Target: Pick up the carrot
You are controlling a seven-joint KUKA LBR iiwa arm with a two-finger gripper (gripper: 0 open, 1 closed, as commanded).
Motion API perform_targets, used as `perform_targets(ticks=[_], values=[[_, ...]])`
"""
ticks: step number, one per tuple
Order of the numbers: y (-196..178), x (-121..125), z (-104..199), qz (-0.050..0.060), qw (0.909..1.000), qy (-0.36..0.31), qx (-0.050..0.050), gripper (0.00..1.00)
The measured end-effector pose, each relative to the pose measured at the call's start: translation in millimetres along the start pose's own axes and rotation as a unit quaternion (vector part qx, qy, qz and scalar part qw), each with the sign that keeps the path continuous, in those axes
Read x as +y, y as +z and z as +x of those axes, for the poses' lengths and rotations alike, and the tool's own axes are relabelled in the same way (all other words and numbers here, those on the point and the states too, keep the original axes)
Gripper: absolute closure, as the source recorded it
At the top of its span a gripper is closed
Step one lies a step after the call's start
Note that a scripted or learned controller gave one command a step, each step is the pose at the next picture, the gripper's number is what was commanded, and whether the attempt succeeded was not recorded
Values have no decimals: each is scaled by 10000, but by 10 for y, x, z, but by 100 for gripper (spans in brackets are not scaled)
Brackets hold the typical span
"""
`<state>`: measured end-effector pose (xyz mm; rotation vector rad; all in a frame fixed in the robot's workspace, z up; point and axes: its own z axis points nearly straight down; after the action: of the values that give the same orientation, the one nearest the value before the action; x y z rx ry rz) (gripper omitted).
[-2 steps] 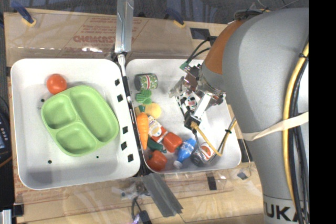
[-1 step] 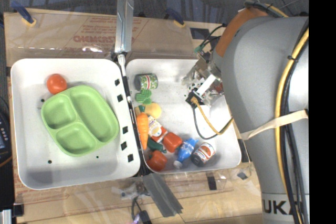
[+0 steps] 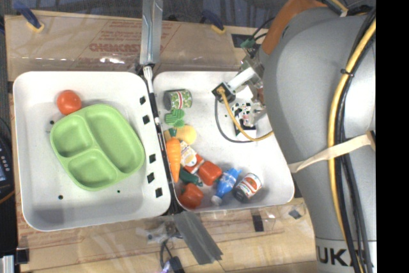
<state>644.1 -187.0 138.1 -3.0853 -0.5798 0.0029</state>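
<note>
The carrot [image 3: 173,160] is orange and slim. It lies lengthwise against the left wall of the right bin [image 3: 208,83], among other toy foods. My gripper [image 3: 246,112] hangs over the right side of that bin, well to the right of the carrot and a little farther back. It sits under the big grey arm, with a yellow cable looping below it. Nothing from the bin is visibly held in it.
Around the carrot lie a green can [image 3: 177,99], a green toy [image 3: 174,116], a yellow piece [image 3: 186,133], a red block [image 3: 209,172], a blue bottle [image 3: 225,183] and a red-labelled can [image 3: 248,187]. The left bin [image 3: 38,201] holds a green divided plate [image 3: 96,145] and a tomato [image 3: 69,101].
</note>
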Motion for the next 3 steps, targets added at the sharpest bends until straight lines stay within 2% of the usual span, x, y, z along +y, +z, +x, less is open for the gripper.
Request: perform_targets(ticks=[1,2,3], values=[[-78,-40,17,34,10000,-67,-33,100],[-954,218,-29,-4,9967,806,11,100],[-940,213,-31,5,9968,803,-3,0]])
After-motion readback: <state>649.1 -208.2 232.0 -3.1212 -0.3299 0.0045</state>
